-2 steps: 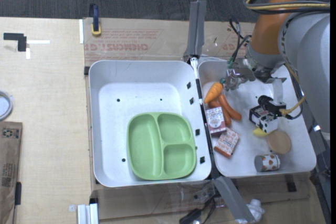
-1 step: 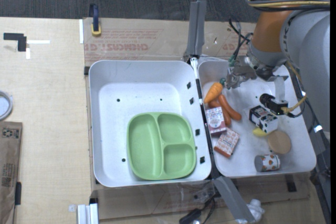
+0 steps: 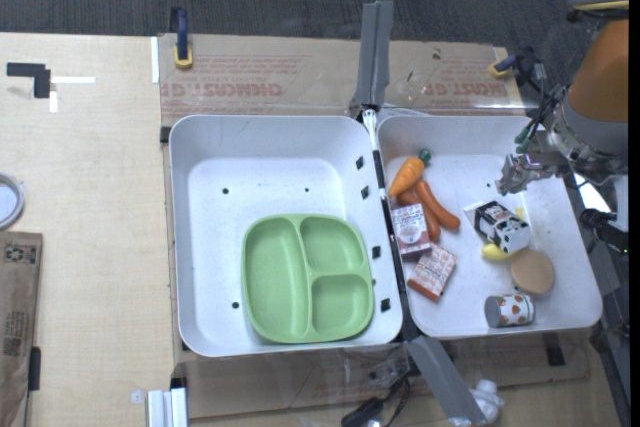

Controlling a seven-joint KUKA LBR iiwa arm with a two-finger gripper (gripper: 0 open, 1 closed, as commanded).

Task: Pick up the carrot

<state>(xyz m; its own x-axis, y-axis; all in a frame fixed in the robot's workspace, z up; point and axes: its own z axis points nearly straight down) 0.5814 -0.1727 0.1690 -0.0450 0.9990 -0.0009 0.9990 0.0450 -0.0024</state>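
two white bins sat side by side on the counter. the carrot (image 3: 405, 176) lay in the right bin (image 3: 455, 137), near its back left corner by the divider, tilted, with a green tip toward the back. a second orange piece (image 3: 438, 205) lay just beside it. the hand (image 3: 514, 174) hovered near the bin's right edge, well apart from the carrot; its spread could not be told. the carrot looked like a light, stiff, smooth toy, best pinched across its middle.

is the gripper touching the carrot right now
Apart. In the camera view the gripper sits near the right bin's far right side, while the carrot lies by the divider, with bare white bin floor between them.
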